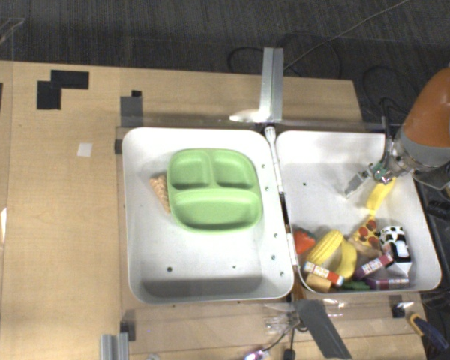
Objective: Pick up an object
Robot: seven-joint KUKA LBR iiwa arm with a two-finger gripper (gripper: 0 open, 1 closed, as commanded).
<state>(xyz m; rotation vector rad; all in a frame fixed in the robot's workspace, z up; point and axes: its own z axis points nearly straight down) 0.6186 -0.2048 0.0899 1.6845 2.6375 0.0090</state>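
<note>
My gripper (365, 179) hangs over the upper right part of the right bin (315, 160), below the arm's orange band. A long yellow piece (380, 194) sits right against it, slanting down to the left; I cannot tell whether it is held or lying on the bin floor. A pile of small toys fills the bin's front: a yellow corn cob (325, 246), a red piece (304, 241), a yellow banana-like piece (348, 259), a black-and-white figure (394, 239) and several small bottles and sticks (375, 276).
The left bin (202, 272) holds a green divided plate (213, 188) with a tan textured item (160, 192) poking out at its left edge. A metal post (272, 81) stands behind the wall between the bins. Cables lie on the dark floor behind.
</note>
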